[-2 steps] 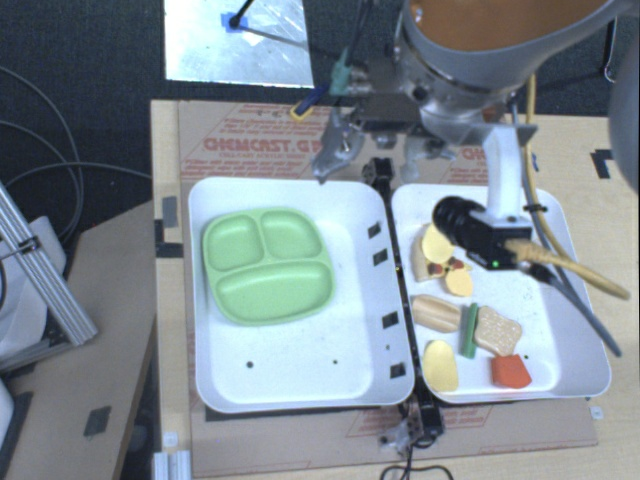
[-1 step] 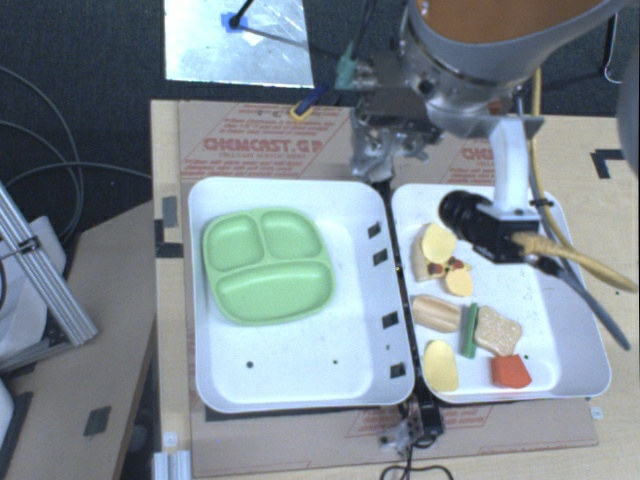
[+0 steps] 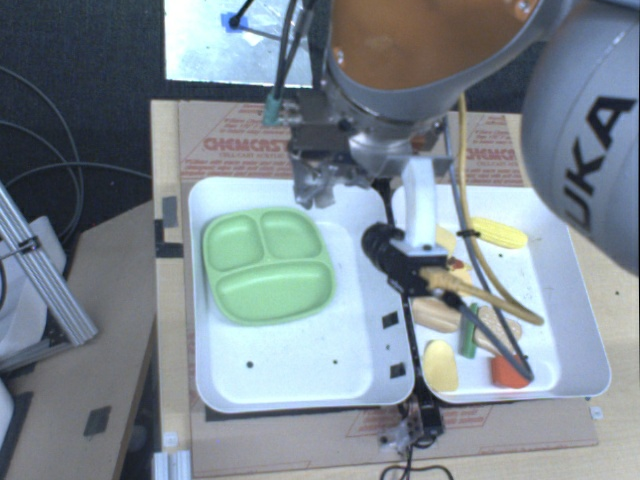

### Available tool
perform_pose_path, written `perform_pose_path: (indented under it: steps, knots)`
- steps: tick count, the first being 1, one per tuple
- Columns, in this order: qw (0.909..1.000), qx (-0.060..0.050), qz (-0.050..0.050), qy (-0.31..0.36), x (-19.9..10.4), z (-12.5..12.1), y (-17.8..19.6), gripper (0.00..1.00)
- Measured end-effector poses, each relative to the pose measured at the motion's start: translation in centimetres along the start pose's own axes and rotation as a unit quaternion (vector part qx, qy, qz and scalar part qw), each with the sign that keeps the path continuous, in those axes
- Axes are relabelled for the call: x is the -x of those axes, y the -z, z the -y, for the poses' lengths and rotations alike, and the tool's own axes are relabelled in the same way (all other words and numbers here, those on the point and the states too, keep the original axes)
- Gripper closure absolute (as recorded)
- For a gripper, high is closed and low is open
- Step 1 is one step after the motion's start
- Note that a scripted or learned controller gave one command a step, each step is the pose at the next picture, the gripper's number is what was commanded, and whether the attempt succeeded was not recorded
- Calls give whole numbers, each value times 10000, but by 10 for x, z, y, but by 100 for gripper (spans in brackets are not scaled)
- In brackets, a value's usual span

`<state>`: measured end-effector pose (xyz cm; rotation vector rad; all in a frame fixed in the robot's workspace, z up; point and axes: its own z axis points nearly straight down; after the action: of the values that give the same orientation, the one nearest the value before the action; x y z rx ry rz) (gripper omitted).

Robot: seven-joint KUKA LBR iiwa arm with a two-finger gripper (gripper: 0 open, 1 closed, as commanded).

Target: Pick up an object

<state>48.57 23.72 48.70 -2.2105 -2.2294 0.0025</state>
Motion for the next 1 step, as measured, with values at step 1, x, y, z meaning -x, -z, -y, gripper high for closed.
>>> perform_pose_path:
  steps: [1]
  knots:
    - [10000,-16,20,-60,39,-33,-88,100]
